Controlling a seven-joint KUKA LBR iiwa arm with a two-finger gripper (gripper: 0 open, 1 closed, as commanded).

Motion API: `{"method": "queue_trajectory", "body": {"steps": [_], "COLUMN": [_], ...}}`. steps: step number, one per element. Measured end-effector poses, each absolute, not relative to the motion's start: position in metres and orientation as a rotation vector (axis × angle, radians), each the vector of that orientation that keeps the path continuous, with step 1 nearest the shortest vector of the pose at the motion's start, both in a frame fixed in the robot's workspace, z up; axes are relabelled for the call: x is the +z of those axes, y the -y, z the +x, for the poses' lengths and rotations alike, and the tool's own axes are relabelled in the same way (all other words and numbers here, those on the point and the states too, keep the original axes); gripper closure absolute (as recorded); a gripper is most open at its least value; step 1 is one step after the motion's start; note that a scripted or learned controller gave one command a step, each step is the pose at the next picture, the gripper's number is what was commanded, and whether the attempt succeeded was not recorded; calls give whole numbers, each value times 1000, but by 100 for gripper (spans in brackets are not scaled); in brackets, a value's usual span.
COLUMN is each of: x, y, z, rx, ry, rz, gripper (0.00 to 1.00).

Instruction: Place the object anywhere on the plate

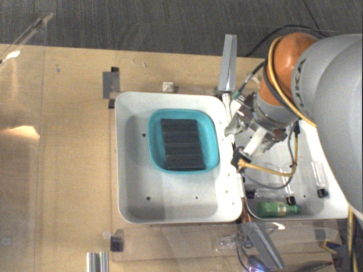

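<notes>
ok so: a teal plate is seen in the left white bin, set roughly mid-bin and a bit closer to the far wall. A dark ridged block is laid flat on that plate, well inside the rim, with its long side running front to back. That's the task's thing, and it's already sat on the plate with nothing touching it.

The pincer is found just right of the plate, past the wall shared by the two bins, so it's hung over the left edge of the right bin. It's clearly apart from both plate and block. How far it's opened can't be told from this angle, too much wrist hardware is stacked over it, and whether anything is held can't be told either.

Further right of the plate, the grey arm with its orange band is spread over most of the right bin. A green bottle is lying on its side right of the plate and nearer the front, against that bin's front wall. Both bins are carried by a pale wooden desk.
</notes>
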State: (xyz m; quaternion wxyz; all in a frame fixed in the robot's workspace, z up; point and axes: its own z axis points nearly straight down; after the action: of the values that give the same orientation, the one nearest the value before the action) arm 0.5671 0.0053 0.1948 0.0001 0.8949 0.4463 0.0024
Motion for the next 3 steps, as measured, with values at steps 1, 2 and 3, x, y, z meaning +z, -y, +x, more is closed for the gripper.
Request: {"method": "queue_trajectory", "body": {"steps": [1, 2, 3], "x": [195, 195, 195], "y": [-5, -5, -5], "z": [567, 567, 567], "rx": [8, 8, 8], "ry": [-1402, -1402, -1402], "rz": [2811, 2811, 2811], "gripper": [0, 0, 0]}}
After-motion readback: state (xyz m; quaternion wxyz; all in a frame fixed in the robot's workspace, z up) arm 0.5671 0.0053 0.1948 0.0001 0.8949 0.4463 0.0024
